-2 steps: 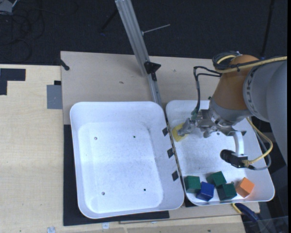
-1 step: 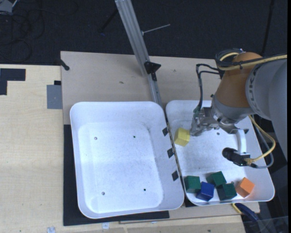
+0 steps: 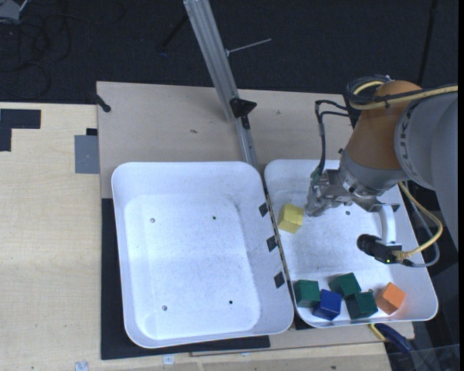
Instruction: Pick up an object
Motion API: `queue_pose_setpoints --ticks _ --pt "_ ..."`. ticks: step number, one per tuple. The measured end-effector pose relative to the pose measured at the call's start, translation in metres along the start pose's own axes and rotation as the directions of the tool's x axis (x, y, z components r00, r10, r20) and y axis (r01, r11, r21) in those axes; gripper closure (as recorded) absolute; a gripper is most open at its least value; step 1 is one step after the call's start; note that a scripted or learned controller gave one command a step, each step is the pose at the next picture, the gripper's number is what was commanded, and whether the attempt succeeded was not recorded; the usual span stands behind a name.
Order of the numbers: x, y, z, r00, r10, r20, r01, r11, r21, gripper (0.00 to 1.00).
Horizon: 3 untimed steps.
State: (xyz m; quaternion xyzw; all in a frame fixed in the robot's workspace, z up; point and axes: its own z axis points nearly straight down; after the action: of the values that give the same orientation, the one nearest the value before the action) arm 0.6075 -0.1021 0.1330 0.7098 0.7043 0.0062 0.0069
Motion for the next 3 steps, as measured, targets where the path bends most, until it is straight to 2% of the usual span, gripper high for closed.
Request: queue_pose_setpoints --ticks 1,2,3 --pt "-0.001 0.0 -0.01 1.0 0.003 0.001 -0.003 1.0 0.0 1.0" --pt "0.054 -0.001 -0.099 1.0 -0.013 -0.003 0.013 1.0 0.013 1.0" --pt "0.103 0.021 -0.108 1.0 -0.012 -0.003 0.012 1.0 0.018 1.0"
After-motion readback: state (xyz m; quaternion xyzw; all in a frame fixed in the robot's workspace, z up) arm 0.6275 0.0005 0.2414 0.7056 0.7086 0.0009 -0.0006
